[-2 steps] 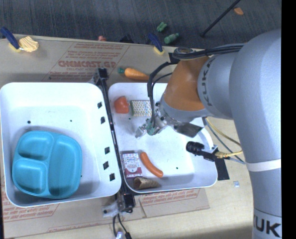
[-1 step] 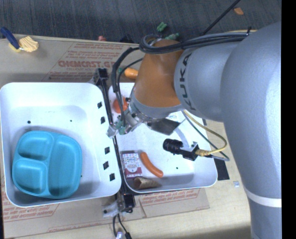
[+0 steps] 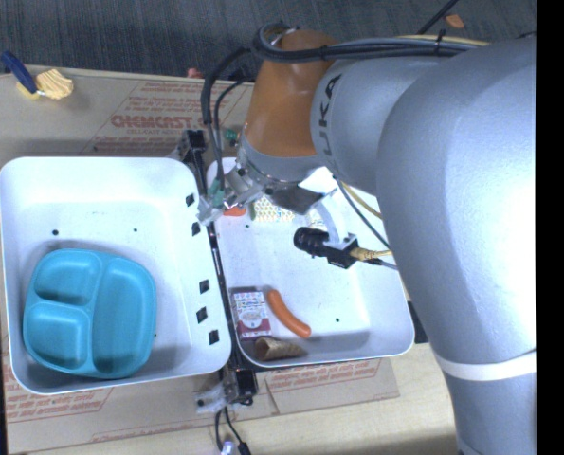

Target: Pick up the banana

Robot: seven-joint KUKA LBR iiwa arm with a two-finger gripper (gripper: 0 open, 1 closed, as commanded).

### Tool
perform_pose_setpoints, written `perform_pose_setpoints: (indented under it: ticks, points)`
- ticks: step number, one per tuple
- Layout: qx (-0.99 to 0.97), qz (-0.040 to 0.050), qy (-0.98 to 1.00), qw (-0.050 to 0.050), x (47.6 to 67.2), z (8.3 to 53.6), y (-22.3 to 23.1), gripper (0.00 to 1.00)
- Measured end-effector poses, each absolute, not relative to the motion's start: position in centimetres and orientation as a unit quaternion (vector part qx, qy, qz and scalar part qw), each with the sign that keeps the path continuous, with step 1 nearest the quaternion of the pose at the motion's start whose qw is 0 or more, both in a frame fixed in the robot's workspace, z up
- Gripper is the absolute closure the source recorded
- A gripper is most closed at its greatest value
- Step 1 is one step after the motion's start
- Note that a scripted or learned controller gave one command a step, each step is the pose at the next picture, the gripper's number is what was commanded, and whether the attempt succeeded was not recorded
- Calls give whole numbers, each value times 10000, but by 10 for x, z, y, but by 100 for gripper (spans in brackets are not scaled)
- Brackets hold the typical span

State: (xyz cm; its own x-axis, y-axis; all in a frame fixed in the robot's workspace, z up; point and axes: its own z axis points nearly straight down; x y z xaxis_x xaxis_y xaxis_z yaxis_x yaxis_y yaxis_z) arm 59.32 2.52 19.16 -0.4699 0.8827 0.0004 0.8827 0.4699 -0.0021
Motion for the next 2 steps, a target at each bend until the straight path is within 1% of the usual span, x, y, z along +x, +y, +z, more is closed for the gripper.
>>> perform_pose_setpoints:
  ticks: [1,2]
  points:
    - [-5468,7,-8372,4,656,192,30,100]
    - [-5194,3,-8545,-4,657,243,-4,100]
